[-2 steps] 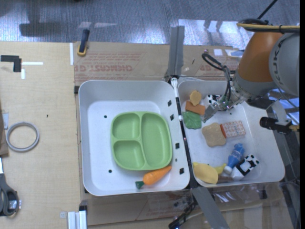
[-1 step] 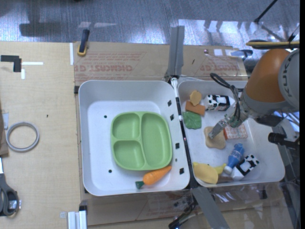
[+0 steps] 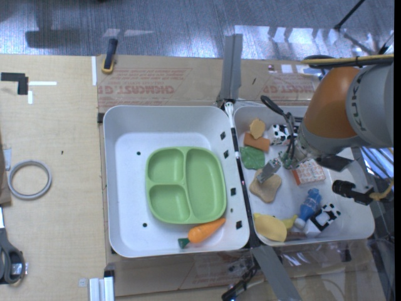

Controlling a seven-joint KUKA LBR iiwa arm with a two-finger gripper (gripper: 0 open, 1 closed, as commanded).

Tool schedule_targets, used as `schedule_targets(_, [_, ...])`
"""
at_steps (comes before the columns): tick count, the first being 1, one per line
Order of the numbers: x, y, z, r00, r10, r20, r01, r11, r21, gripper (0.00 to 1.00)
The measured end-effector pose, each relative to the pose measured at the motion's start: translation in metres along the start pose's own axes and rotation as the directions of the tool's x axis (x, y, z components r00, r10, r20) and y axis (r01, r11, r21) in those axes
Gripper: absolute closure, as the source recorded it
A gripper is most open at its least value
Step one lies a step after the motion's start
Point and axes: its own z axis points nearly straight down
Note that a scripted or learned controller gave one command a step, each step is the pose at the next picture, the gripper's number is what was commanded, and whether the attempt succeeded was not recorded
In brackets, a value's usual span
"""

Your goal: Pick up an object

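Pale wood bench (image 3: 50, 231) — grey carpet (image 3: 188, 11) beyond it.

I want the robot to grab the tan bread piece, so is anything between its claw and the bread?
Nothing visible is in the way. The gripper sits right over the bread piece in the right bin, at its top edge. The green leaf lies just beside it, to the upper left.

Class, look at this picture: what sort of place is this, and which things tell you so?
Probably a robotics lab test bench: a grey-and-orange robot arm reaches over two white bins, one with a green divided plate, the other with toy food and small objects.
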Motion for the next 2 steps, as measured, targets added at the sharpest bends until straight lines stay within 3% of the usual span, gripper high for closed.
schedule_targets(1, [-0.018,-0.092,0.000,0.981,0.192,0.001,-0.192,0.981,0.002,0.00])
schedule_targets(2, [-0.029,-0.023,0.000,0.965,0.261,0.001,-0.261,0.965,0.000,0.00])
